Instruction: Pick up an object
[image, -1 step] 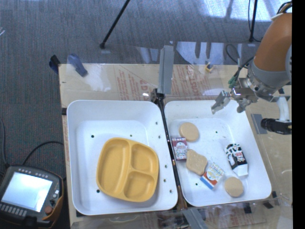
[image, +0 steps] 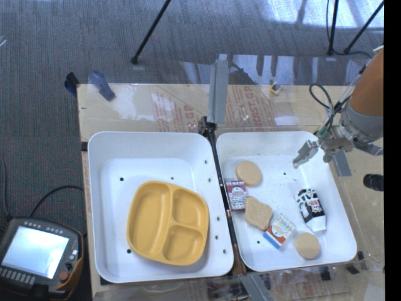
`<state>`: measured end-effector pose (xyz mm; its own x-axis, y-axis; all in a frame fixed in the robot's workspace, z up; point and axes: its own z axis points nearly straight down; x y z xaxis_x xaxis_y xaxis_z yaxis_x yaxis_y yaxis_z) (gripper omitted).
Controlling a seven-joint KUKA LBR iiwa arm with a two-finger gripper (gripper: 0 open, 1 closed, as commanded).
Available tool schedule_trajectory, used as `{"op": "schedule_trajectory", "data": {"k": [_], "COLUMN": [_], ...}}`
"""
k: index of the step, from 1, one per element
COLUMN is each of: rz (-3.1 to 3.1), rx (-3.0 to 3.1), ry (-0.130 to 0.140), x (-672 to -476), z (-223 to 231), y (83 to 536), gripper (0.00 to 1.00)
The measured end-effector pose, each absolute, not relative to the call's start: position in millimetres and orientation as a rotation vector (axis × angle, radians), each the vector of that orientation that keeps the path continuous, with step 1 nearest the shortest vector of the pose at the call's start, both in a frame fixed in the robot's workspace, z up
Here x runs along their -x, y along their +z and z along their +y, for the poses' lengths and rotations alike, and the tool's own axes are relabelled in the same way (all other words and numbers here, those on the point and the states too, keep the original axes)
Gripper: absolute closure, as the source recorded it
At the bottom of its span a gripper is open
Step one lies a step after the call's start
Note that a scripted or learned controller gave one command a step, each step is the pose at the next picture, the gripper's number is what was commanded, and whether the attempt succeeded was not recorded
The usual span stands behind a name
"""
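Two bins sit side by side on the surface [image: 150, 108]. The left bin [image: 106, 155] holds a divided tray [image: 168, 231]. In the right bin [image: 338, 240], a small carton [image: 236, 194] lies at the left wall, a round cookie [image: 249, 172] just beyond it, a bread slice [image: 257, 213] to its right, a packet [image: 279, 229] nearer, another round cookie [image: 307, 246] near right, and a bottle [image: 311, 209] beyond that.

One fixed camera is looking down at a slant from above, taking in both bins [image: 156, 144] mid-frame and floor [image: 75, 30] along the top.
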<state>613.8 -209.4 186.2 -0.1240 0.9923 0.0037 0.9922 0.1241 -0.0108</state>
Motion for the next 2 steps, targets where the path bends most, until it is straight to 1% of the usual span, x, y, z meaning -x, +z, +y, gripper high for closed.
{"op": "schedule_trajectory", "data": {"k": [1, 2], "rz": [-2.520, -2.502], "rx": [1.873, 1.878], "ry": [-0.001, 0.003], "x": [-554.1, -551.3], "z": [-213.3, -216.2], "y": [94.6, 97.4], "gripper": [0.00, 1.00]}}
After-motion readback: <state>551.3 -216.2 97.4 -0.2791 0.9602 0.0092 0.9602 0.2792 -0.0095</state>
